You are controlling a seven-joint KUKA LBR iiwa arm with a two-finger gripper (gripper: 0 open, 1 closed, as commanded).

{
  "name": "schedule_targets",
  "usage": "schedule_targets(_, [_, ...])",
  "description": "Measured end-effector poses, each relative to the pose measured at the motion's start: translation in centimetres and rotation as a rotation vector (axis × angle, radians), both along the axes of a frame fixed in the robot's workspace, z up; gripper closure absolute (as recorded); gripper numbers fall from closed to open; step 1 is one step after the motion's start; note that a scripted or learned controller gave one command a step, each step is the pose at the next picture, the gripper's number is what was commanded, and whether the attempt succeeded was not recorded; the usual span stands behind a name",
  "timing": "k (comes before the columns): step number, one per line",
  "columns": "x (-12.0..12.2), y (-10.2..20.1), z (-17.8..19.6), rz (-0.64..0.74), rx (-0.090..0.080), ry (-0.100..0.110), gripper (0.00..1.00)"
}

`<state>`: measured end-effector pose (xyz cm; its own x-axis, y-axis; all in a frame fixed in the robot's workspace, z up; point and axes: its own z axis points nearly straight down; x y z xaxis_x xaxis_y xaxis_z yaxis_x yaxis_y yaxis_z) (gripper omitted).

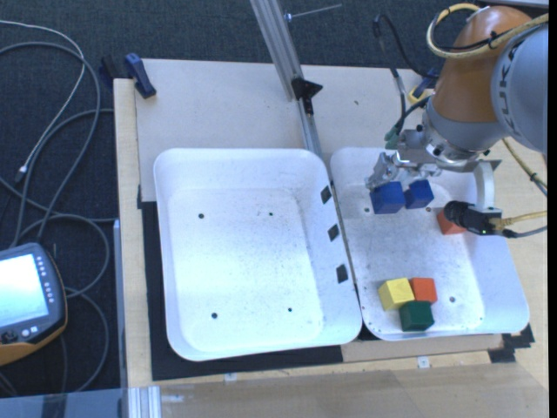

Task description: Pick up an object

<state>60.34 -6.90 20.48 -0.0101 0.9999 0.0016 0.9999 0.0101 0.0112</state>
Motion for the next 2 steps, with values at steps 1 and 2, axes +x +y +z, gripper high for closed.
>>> schedule_targets(1, [-0.8, 2.6, 2.4, -0.005, 0.000, 0.007, 1.00])
schedule_targets(2, [-1.3, 8.2, -0.7, -0.004, 0.001, 0.017, 1.00])
